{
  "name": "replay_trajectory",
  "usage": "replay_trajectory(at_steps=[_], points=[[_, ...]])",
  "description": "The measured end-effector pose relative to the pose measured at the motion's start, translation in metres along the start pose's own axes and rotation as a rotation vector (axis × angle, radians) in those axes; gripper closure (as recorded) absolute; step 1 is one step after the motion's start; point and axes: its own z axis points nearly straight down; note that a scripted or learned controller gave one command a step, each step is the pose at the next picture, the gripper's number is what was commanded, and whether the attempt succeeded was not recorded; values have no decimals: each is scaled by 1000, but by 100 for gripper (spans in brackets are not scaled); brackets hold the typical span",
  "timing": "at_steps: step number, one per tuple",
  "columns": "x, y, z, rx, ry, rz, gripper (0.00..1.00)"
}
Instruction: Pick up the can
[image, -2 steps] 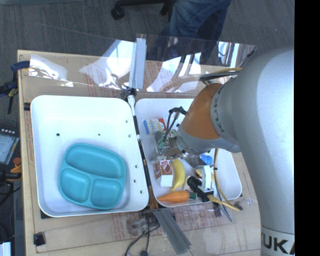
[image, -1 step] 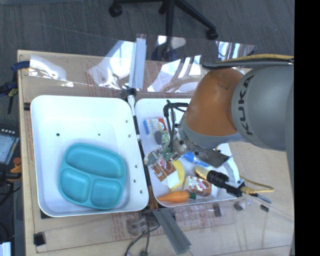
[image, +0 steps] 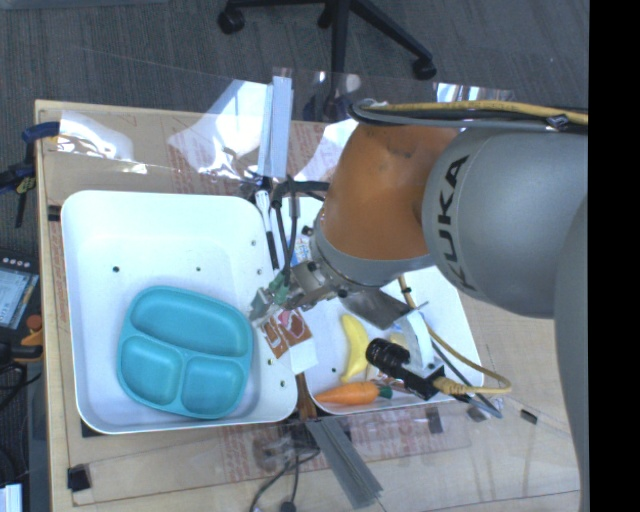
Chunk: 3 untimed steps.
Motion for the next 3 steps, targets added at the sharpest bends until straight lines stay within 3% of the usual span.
replay_trajectory(at_steps=[1, 2, 3], points=[[12, 99, -3, 2, -1, 149, 100], [-97, 58, -12, 0, 0, 51, 100], [-91, -1, 29, 4, 2, 241, 100]])
